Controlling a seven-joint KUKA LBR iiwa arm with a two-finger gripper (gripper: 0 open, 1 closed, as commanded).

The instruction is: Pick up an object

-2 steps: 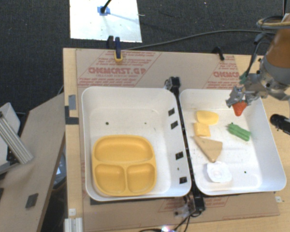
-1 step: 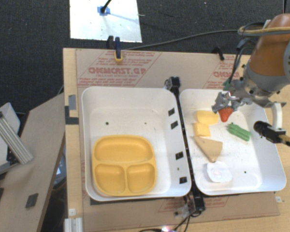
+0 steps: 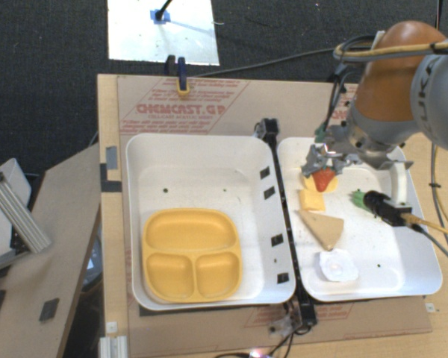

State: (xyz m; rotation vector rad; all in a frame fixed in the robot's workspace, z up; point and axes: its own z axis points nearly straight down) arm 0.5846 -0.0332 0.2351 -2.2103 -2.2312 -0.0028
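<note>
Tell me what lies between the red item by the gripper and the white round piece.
In the camera view, a small yellow block next to the red item, then a tan wedge before the white round piece.

Small red object (image 3: 324,181) in right bin (image 3: 392,256), touching yellow block (image 3: 311,201).

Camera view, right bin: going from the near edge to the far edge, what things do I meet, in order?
White round piece → tan wedge → yellow block → red piece, right beneath the gripper. The green piece is left out: it sits level with the yellow block.
</note>
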